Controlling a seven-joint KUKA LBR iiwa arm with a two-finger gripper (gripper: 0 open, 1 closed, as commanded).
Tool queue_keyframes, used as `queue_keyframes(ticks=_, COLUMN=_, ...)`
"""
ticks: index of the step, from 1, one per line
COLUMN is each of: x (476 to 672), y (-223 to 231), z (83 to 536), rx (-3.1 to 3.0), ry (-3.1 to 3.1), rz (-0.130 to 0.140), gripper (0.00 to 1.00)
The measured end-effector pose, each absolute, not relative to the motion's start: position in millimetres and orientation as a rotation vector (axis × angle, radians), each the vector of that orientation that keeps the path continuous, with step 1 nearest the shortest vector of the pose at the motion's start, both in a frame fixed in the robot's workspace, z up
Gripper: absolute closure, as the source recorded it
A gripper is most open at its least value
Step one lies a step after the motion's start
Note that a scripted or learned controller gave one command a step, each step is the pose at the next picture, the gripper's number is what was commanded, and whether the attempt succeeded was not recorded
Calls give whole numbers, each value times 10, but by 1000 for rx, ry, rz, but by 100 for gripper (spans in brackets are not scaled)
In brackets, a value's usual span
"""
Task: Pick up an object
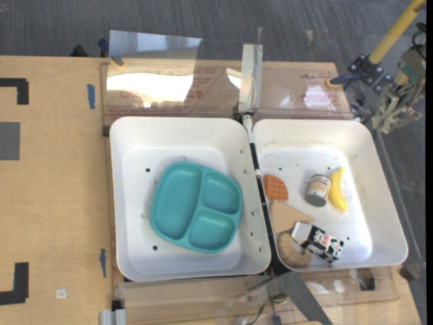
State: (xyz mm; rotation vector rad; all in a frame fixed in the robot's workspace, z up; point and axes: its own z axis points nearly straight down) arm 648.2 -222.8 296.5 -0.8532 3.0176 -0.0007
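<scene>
Candidates all sit in the right bin (387, 181). At its centre, a small can (316, 189) stands upright with a yellow banana (337, 189) touching it at three o'clock. Out at nine o'clock from the can, near the divider, lies a flat orange waffle-like piece (275, 187).

Down at six o'clock things crowd up. A tan wedge (287, 217) lies flat, a black-and-white toy (323, 243) sits just beside it, and a round wooden piece (292, 254) is tucked against the bin's near wall. I can't make out what the toy is.

My read: the can and banana are the friendliest targets, out in the open floor with room around them. The flat pieces offer little to grab, and the huddle by the wall looks awkward. Whether the claw is wide, narrow or holding anything, I cannot tell. Nothing looks lifted yet; everything rests on the bin floor.

Over in the left bin (128, 181), a teal divided plate (196, 207) lies alone in the middle.

Both bins sit on a pale wooden bench (47, 181) with blue tape marks (90, 95). A clear sheet (155, 73) stands at twelve o'clock behind them. Beyond is grey floor (203, 5), and a yellow pole (399, 26) leans at two o'clock.
</scene>
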Motion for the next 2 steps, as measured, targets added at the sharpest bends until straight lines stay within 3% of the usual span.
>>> queue_keyframes(ticks=1, x=5431, y=-2234, z=3180, rx=-361, ry=3114, rz=-3, gripper=100)
queue_keyframes(ticks=2, x=5832, y=-2218, z=3566, rx=-769, ry=3035, rz=-7, gripper=100)
